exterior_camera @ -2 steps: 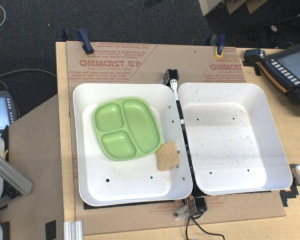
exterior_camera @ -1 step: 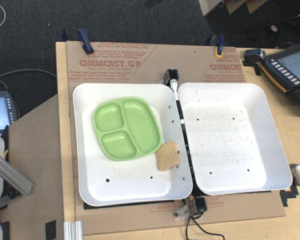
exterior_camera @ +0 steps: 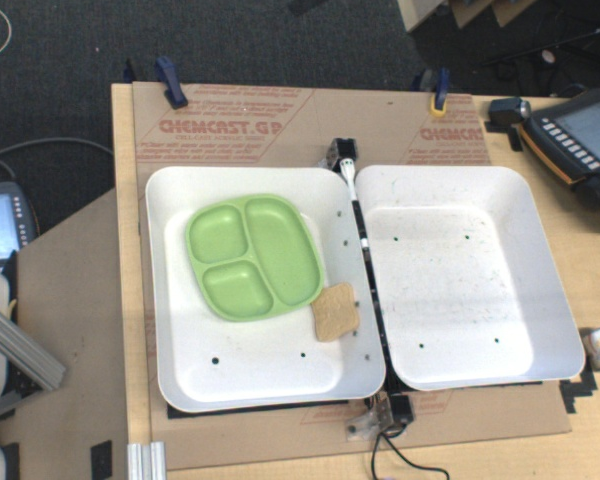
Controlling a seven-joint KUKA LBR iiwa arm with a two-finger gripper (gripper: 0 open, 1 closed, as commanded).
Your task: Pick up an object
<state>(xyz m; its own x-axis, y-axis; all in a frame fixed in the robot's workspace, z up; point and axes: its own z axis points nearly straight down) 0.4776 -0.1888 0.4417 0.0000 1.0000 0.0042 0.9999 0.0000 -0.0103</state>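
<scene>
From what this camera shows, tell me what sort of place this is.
Probably a robotics lab test bench. Two shallow white bins, the left bin and the right bin, sit on a board held by a blue clamp, with a teach pendant at the side.

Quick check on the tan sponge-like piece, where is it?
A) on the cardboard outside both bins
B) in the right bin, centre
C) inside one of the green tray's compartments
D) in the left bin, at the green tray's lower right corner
D: the tan piece lies on the floor of the left bin, right at the lower right corner of the green divided tray, not in any of its compartments.
</scene>
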